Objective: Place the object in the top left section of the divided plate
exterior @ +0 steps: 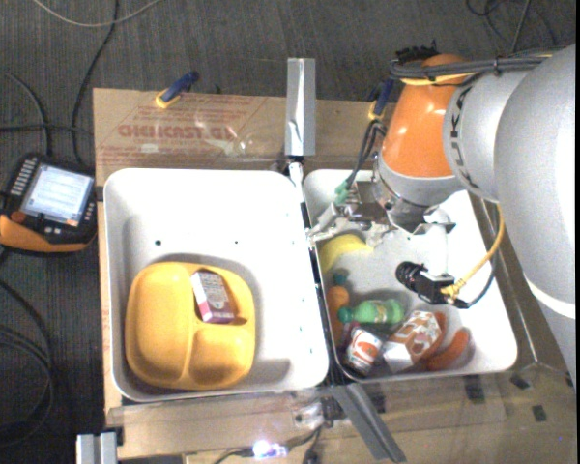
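Observation:
A yellow divided plate (164,341) sits in the left bin (126,211), toward its front. A small maroon and white carton (213,296) lies on the plate's upper part, a little right of the middle; I cannot tell which section it is in. My gripper (340,217) hangs over the back left of the right bin (498,341), just above a yellow fruit (340,251). Nothing shows between its fingers.
The right bin also holds an orange carrot-like piece (339,296), a green bottle (375,312), a red and white can (363,349), an orange carton (418,334) and a red sausage-like piece (451,350). A teach pendant (48,201) lies left of the bench.

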Action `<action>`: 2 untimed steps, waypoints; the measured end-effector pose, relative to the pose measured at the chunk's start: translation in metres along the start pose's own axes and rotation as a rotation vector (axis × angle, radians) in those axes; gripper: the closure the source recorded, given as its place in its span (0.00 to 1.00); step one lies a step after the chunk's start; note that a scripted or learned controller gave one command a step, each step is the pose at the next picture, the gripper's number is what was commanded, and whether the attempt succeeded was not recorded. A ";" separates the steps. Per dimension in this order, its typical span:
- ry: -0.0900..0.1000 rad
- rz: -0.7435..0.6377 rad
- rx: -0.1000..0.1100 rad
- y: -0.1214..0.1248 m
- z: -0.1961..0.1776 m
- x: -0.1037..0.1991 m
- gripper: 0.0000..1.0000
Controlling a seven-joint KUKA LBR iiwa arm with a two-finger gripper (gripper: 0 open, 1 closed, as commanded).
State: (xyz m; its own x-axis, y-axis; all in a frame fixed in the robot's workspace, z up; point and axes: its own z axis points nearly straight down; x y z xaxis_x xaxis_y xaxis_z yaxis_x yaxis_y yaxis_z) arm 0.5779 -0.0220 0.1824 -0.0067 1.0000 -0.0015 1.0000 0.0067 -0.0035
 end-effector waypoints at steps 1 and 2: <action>-0.001 -0.124 -0.001 -0.034 0.000 -0.028 0.00; 0.002 -0.001 0.001 -0.025 0.000 -0.003 0.00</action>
State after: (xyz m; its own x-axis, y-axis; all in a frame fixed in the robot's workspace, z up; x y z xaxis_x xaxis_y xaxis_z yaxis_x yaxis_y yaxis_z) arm 0.5524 -0.0252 0.1821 -0.0081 1.0000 0.0002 1.0000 0.0081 -0.0047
